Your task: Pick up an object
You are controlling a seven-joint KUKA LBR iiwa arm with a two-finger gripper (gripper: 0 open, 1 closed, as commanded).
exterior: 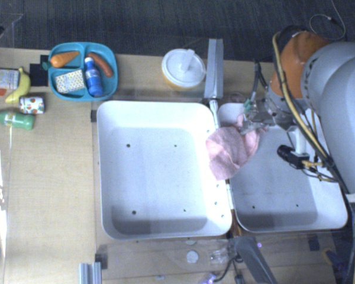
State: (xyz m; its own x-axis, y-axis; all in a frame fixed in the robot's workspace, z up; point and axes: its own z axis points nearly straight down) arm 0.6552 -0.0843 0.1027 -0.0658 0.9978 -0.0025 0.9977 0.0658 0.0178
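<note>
Grey arm reaching in over the right bin [296, 215], gripper [252, 123] near that bin's far left corner, seemingly pinching the top of a pink cloth [229, 151], cloth hanging across the divide between bins, left bin [160, 218] alongside.

Arm [337, 81]: large rounded grey housing, smooth matte shell, at view's right. Orange band [296, 55] above wrist, dome-shaped, glossy. Cable bundle [305, 129]: black and yellow-tan lines loop over orange section, run down along grey body. Thin dark wire arcs above arm near top edge. Black connector/fitting [291, 154] sticks out on cable run, lower wrist side. Gripper [254, 116]: small metallic grey assembly, dark brackets, fine wiring; detail too small to resolve screws or markings.
</note>
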